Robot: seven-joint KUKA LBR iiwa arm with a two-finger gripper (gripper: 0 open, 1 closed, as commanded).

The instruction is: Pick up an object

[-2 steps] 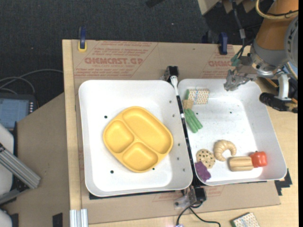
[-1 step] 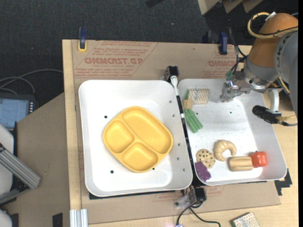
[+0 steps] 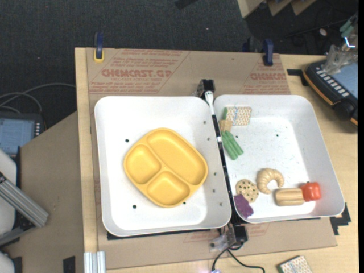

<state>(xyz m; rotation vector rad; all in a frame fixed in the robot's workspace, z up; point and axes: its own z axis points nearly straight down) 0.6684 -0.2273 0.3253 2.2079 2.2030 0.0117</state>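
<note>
Gripper opening and load: cannot tell. Croissant (image 3: 269,180), lower right of frame, likely light, rigid, slick; pinch across its thick middle.

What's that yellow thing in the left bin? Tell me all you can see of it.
It is a yellow plate, plastic by its look, with rounded corners and three hollows: one large and two smaller. It lies flat, right side up, turned at a slant, near the middle of the left bin. It rests on the bin's floor and touches nothing else.
</note>
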